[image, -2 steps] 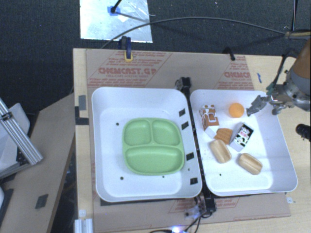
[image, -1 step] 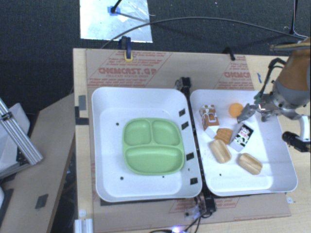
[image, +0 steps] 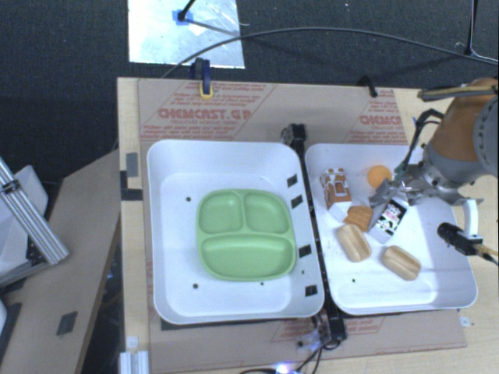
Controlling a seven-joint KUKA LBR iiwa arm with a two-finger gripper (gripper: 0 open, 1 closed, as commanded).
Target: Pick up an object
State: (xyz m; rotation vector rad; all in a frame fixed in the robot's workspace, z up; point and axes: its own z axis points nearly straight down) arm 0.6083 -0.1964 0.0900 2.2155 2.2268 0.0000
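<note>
The carton (image: 389,218) lies in the right bin (image: 437,291), directly under the fingers (image: 392,197); I cannot tell if they grip it. Probably light, stiff, slightly slick: pinch its flat sides.

Plate (image: 246,234) in left bin (image: 168,209); rolls (image: 353,242) in right bin (image: 444,287).

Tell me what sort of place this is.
Most likely a robotics lab bench set up for grasping trials. A robot arm reaches over two shallow white bins clamped onto a board; the right one holds toy foods such as bread rolls, the left one a green divided plate.
</note>
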